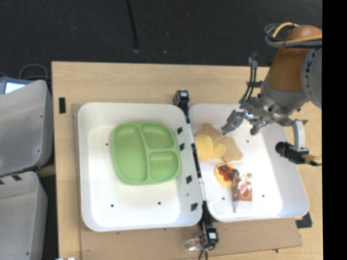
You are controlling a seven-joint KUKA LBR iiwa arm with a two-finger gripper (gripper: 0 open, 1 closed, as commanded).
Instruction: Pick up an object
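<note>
The light is bright and even. The white bins glow a little. Shadows are soft. The whole picture looks slightly fuzzy.

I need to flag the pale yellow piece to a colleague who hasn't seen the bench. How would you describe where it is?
Start at the right bin, the one the arm reaches into. Along its left wall, beside the divider, food items cluster; the yellow block is the leftmost. It is plain, smooth pale yellow, unlike the tan flat pieces touching it and the red-topped item below, and the pincer hovers up and right of it.
</note>
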